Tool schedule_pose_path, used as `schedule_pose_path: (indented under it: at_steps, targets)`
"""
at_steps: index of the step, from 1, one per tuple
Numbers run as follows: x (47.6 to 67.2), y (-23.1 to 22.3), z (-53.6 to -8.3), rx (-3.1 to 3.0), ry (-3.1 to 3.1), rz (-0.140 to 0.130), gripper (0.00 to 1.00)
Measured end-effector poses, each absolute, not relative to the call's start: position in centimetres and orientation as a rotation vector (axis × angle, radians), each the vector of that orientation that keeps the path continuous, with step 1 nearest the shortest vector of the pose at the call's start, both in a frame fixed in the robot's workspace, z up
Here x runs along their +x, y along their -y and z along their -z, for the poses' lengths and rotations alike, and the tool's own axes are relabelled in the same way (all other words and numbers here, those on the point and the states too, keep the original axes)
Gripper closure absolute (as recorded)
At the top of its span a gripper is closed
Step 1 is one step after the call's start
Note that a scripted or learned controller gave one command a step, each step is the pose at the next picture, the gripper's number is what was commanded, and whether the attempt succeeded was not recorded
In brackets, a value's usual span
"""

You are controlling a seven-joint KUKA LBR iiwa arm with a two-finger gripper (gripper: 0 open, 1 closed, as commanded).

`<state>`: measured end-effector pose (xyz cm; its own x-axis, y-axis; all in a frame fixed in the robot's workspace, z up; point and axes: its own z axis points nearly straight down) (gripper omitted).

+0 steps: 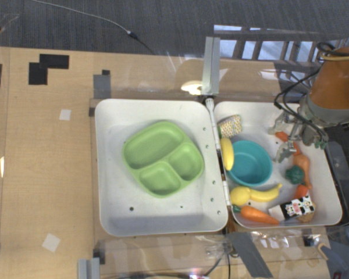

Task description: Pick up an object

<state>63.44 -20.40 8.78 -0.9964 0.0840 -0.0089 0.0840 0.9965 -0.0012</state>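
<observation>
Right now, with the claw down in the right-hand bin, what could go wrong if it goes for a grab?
1. The claw sits over a tight cluster by the right wall: the orange carrot and the dark green piece lie close together, so it might pinch two or knock one away.
2. The teal bowl is just left; a sideways shift could bump it.
</observation>
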Motion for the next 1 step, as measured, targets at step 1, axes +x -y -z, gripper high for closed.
schedule_pose_path:
  at_steps: [1]
  targets:
    - [63.95,20.33,-10.39,0.123,-3.114,0.008,1.0]
